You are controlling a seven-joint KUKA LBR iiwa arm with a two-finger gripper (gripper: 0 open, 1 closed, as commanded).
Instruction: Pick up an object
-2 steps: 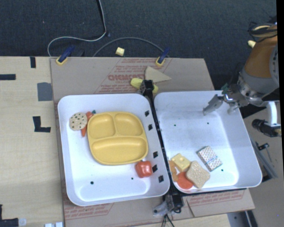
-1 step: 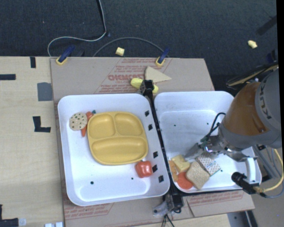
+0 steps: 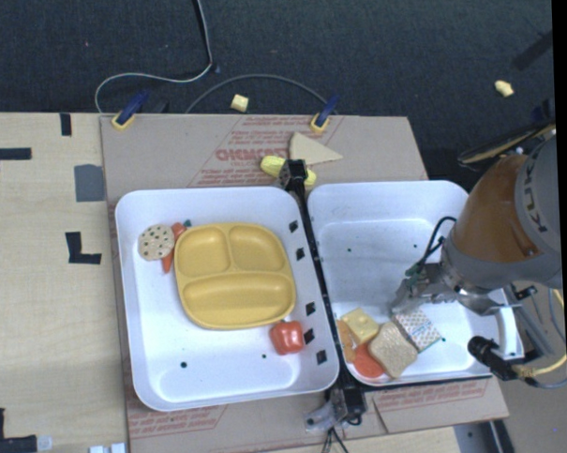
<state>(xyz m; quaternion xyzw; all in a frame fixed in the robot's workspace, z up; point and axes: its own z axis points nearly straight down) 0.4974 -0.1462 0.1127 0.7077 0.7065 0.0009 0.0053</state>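
The two-finger gripper (image 3: pixel 413 290) is low inside the right-hand white bin (image 3: pixel 376 207), its metal tips just above a small pale block with a checkered blue-and-white pattern (image 3: pixel 418 326); whether anything sits between the tips, or how wide they stand, cannot be told from this angle. That block lies in the bin's near corner, touching a tan bread-like slab (image 3: pixel 392 349), with a yellow cheese-like wedge (image 3: pixel 360 325) and a flat red-orange piece (image 3: pixel 366 365) beside them. The grey arm with its orange band (image 3: pixel 499 221) reaches in from the right. The left-hand white bin (image 3: pixel 144 368) holds a yellow three-section plastic plate (image 3: pixel 235 275), a round speckled cookie (image 3: pixel 155 241) near its far left corner, and a red chunky toy (image 3: pixel 287 337) just off the plate's near right edge. Both bins rest on a brown cardboard sheet (image 3: pixel 214 144).
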